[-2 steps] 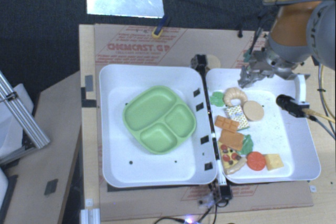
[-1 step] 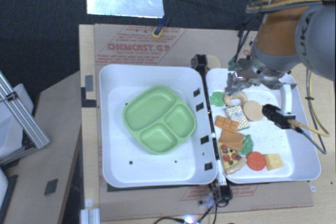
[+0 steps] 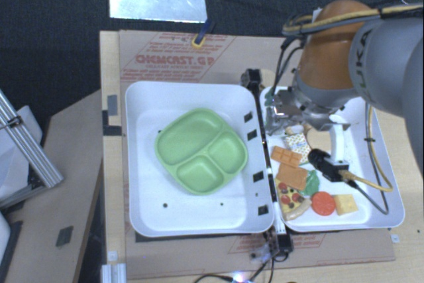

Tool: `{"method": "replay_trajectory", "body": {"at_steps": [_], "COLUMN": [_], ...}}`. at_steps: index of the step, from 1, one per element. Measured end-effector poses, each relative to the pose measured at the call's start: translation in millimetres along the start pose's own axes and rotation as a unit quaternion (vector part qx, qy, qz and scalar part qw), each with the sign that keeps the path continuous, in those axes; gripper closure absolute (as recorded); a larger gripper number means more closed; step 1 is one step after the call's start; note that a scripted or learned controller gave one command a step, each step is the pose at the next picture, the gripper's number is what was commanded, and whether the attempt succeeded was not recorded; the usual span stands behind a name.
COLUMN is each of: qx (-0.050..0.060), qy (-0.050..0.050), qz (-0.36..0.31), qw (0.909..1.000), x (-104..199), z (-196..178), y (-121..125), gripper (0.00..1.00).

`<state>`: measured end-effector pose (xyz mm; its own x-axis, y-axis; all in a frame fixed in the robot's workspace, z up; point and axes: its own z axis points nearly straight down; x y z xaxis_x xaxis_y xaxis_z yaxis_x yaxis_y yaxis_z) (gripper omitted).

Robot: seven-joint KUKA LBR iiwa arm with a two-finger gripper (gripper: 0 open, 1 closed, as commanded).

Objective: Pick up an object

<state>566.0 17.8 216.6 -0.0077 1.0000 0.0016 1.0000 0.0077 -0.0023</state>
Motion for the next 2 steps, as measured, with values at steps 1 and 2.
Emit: {"method": "replay_trajectory", "body": {"at_steps": [1, 2], "qx": [-0.001, -0.001], "qy": [0.000, -0.001], "qz": [0.000, 0.001], "qw": [1.0000, 1.0000], "x": [38, 54], "z": [-7, -1], "y": [-21, -32], "gripper": [1.00, 1.00]}}
